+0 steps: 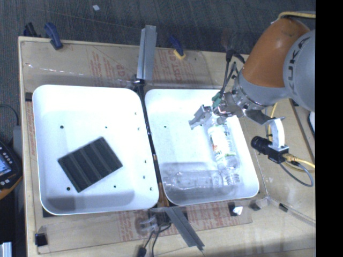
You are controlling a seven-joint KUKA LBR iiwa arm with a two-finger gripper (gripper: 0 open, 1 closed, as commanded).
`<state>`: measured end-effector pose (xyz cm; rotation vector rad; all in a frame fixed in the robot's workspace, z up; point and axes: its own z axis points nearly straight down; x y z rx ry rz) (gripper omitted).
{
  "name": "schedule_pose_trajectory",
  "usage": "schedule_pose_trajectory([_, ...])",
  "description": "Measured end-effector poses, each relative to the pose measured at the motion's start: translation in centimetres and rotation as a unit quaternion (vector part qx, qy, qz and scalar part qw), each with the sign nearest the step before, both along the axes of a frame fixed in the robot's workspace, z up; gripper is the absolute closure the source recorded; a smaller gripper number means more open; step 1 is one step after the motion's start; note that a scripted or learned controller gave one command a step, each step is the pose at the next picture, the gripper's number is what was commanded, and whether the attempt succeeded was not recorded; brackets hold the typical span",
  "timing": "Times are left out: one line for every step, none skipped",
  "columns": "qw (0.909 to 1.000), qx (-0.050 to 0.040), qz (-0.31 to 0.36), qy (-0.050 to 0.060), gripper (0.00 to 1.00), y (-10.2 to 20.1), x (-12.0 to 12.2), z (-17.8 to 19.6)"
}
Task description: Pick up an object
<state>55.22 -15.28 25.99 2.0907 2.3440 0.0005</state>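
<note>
Desk (214,226): pale wood board on dark carpet, carrying two shallow white bins side by side.

Lower frame, nearest: the right bin (161,143) holds two clear plastic bottles. One clear bottle (195,180) lies lengthwise along the bin's lower wall. The labelled bottle (221,148) lies roughly at right angles to it, running from mid-bin down toward the lower right corner, where the two bottles meet or nearly touch; cannot tell which.

Left of centre: the left bin (48,106) holds a dark ribbed panel (90,164), flat, turned at a slant, well apart from the arm.

Further up: the tool (210,114) is low over the right bin's upper middle, just at the upper end of the labelled bottle. Nothing visibly sits between its fingers. How far the fingers stand apart, cannot tell; glare and clutter hide them.

Upper right: the grey arm (278,52) with orange band reaches in.

Judgement: step in hand is the approach or descent onto the labelled bottle; no grasp confirmed. Next move calls for centring over the bottle's body, across its narrow width, then closing and lifting. Risk: smooth round plastic may roll or slip.
</note>
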Motion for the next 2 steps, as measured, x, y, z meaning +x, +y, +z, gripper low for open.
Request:
schedule_pose_trajectory([1.0,0.0002,0.006,0.002,0.0,-5.8,-1.5,-6.9])
schedule_pose_trajectory([1.0,-0.0001,0.004,0.002,0.0,-5.8,1.3,-10.3])
